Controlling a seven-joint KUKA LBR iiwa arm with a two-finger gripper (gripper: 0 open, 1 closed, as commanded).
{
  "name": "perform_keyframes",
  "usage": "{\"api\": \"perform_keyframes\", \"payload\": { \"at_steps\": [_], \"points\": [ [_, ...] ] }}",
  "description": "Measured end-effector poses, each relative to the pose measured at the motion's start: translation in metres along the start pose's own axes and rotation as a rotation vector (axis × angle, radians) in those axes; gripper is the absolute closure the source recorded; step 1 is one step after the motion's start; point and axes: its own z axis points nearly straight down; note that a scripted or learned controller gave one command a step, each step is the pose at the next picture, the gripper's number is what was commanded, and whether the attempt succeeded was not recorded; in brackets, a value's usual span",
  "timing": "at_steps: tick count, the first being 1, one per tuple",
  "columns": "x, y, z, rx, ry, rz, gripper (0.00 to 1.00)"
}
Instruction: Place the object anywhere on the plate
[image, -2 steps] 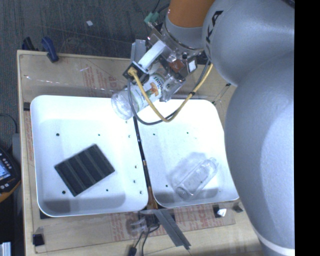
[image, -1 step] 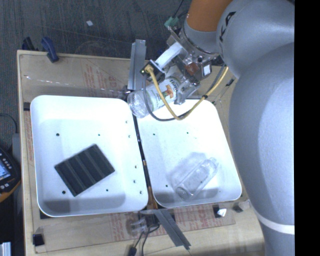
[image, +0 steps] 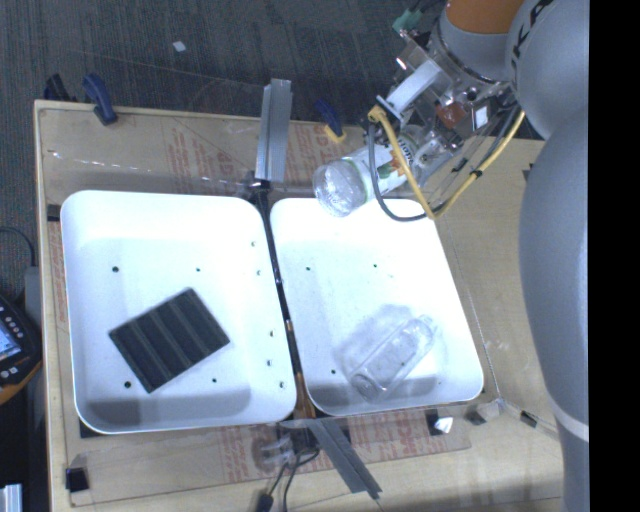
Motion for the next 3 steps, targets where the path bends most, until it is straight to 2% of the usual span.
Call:
{"api": "perform_keyframes", "payload": {
  "at_steps": [1,2,3],
  "points": [
    [-0.002,0.014,0.018,0.005,-0.006,0.162,1.00],
    [-0.008,0.014,0.068,0.001,-0.005,0.219,1.00],
    [-0.018,0.057,0.079,-0.001,-0.002,0.286,1.00]
  ]
}}
